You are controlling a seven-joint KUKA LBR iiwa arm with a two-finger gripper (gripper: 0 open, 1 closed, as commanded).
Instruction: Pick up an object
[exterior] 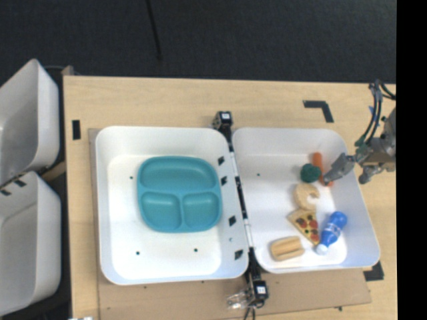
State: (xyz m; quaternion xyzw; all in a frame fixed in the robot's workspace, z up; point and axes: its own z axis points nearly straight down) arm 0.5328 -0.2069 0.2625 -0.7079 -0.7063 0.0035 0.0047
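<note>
The right bin (267,152) holds several toy foods. A small orange piece (317,158) lies beside a dark green ball (309,173). Below them are a pale ring-shaped pastry (307,194), a pizza slice (304,223), a blue bottle (331,230) and a bread roll (287,248). My gripper (348,175) hangs over the bin's right side, open, with nothing between its fingers. Its left finger (337,167) ends just right of the green ball.
The left bin (117,172) holds a teal divided plate (179,193). A black clip (222,119) sits at the top of the seam between the bins. White containers (23,119) stand off the bench's left edge.
</note>
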